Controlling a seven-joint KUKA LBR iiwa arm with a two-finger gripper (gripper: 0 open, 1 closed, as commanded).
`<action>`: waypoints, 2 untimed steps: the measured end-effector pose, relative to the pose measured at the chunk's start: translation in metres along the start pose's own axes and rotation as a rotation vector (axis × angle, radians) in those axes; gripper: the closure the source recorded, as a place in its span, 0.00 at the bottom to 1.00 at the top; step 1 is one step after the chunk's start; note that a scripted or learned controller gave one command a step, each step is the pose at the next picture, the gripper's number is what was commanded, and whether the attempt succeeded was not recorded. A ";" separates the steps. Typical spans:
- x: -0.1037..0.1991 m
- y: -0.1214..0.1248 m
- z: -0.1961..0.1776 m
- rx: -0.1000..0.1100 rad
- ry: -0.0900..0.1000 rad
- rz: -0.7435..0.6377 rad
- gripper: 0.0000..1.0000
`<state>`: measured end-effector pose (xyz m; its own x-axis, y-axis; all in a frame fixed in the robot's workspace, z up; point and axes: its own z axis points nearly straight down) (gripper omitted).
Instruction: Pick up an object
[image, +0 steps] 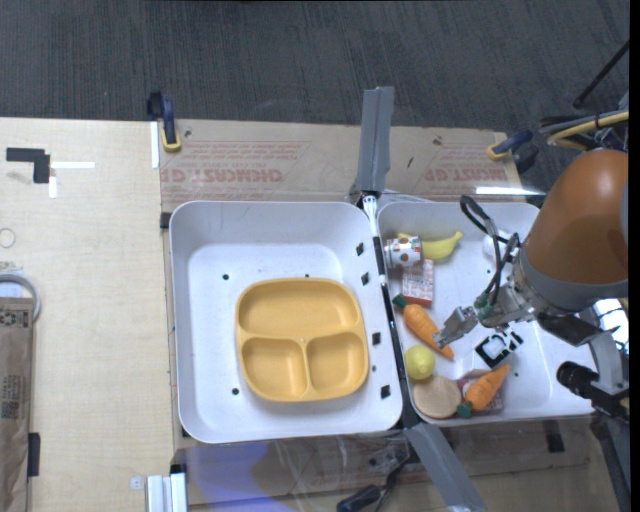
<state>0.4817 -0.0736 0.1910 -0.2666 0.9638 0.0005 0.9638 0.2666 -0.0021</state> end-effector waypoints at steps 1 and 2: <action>0.024 0.003 0.000 -0.001 0.000 0.079 0.00; 0.030 0.005 -0.057 -0.002 -0.002 0.067 0.00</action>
<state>0.4789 -0.0436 0.2476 -0.2016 0.9795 -0.0013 0.9795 0.2016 0.0000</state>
